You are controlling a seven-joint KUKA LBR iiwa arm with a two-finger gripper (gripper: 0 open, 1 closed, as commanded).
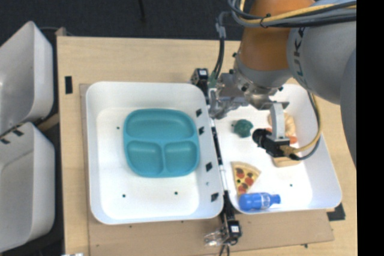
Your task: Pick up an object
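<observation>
The right bin point(312, 189) holds several small objects. A dark green lump point(243, 127) lies near its middle. Toward the front are a toy pizza slice point(245, 177) and a blue bottle point(259, 201) lying on its side. A peach and orange item point(290, 128) sits at the right, partly hidden by arm hardware. My gripper point(223, 104) hangs under the orange-banded wrist point(270, 27), low over the back left of the right bin near the divider. It is just left of and behind the green lump. Nothing is visibly held in it.
A teal divided plate point(161, 142) lies in the middle of the left bin point(102, 189). The arm's grey body and cables cover the back right of the right bin. A black fitting point(261, 138) on a cable hangs beside the green lump.
</observation>
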